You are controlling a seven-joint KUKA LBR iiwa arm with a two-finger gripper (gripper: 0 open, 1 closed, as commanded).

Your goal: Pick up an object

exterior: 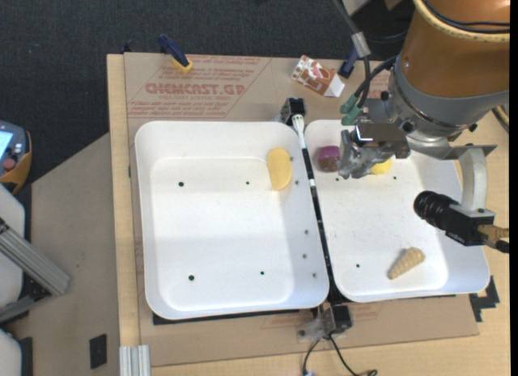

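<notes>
We see the gripper [354, 171] at the back of the right bin [380, 229], between a round purple ball [327, 158] and a small yellow piece [382, 167]. Whether it grips either, we cannot tell. A ribbed tan cone [406, 262] lies nearer the front, and a smooth yellow oblong [279, 169] lies in the left bin [210, 237].

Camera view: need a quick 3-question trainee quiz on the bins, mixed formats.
1. True or false: the tan cone lies in the left bin.
2. Of these, which lies closest to the gripper? A. purple piece B. tan cone C. green cup
3. Fill in: the yellow oblong piece lies in the ___ bin.
Key: 1 false, it lies in the right bin. 2 A. 3 left.
</notes>
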